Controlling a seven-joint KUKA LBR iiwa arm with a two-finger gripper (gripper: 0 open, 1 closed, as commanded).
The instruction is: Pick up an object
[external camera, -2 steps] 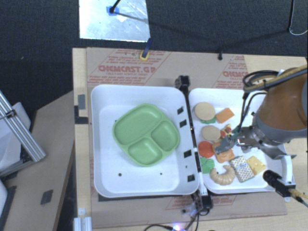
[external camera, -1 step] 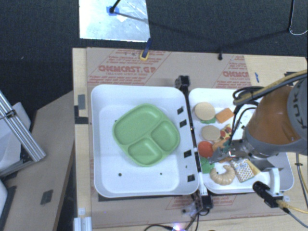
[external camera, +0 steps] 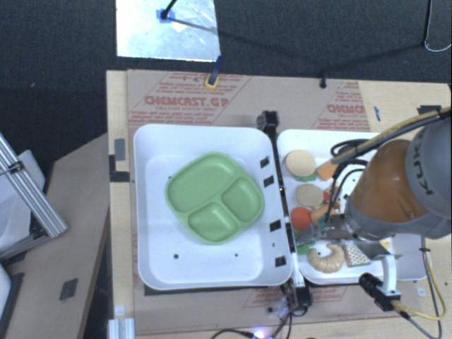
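1. You cannot tell how the jaws stand: the gripper [external camera: 326, 226] is buried under the grey arm with its orange band [external camera: 385, 186], which reaches in from the right and covers its own tip
2. Judge the tip to be low over the middle of the right white bin [external camera: 339, 138], because that is where the toy foods lie bunched
3. Just beside that spot sits a round red tomato-like piece [external camera: 301, 217], touching or nearly touching the divider side of the bin; it looks the likeliest target
4. Below it lies a pale tan ridged croissant-shaped piece [external camera: 327, 258], near the bin's front rim, with a flat speckled wedge [external camera: 357, 255] just beside it
5. Above the tomato you see a flat tan oval piece [external camera: 308, 193] and, further up, a cream round bun-shaped piece [external camera: 300, 163], with an orange carrot-like piece [external camera: 328, 170] beside it
6. The left white bin [external camera: 152, 260] holds a light green three-compartment plastic plate [external camera: 215, 198], set at a slant near its centre, probably the place for whatever gets lifted
7. Nothing shows a piece lifted clear, so treat the pick as not yet done
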